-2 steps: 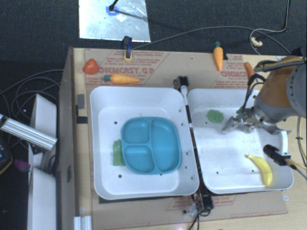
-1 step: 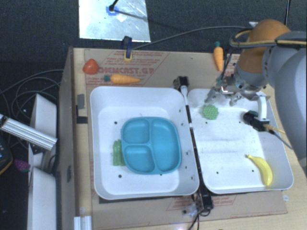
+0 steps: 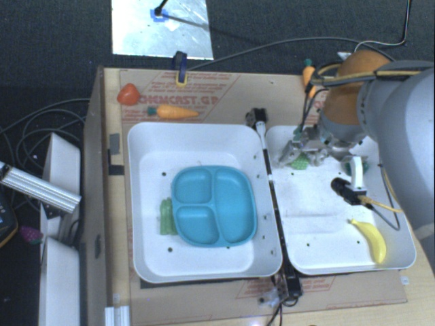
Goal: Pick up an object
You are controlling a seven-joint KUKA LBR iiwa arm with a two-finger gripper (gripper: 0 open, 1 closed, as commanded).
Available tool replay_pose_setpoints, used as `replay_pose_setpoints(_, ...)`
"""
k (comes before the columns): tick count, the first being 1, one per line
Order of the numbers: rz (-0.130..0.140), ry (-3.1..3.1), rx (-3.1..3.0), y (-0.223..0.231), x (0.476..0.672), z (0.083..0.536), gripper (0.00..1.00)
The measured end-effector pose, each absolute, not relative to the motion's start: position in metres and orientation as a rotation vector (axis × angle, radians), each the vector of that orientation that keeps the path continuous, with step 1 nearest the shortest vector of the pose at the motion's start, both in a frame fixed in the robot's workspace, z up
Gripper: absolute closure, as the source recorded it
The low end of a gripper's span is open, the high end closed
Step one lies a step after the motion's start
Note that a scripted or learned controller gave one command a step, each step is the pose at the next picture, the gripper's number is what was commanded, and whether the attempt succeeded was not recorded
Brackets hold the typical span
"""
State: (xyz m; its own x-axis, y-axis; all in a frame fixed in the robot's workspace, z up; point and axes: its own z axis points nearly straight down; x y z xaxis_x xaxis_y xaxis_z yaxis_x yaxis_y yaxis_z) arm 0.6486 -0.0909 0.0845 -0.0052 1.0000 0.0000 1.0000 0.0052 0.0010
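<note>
In the right bin, the gripper hovers over a green object near the far-left corner; I cannot tell its grip state; the piece looks light, probably slippery plastic, best pinched across its middle.

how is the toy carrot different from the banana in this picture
The carrot is orange, while the banana is yellow. The carrot lies on the cardboard behind the left bin, outside both bins; the banana lies inside the right bin, near its front right corner. The carrot is straight and lies left to right; the banana is curved and runs diagonally. Both are small food-shaped items lying flat, and the gripper touches neither.
</note>
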Motion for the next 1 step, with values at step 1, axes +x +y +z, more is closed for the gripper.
replay_pose_setpoints(1,0.004,2.227,2.211,-0.0912,0.6497,0.0959,1.0)
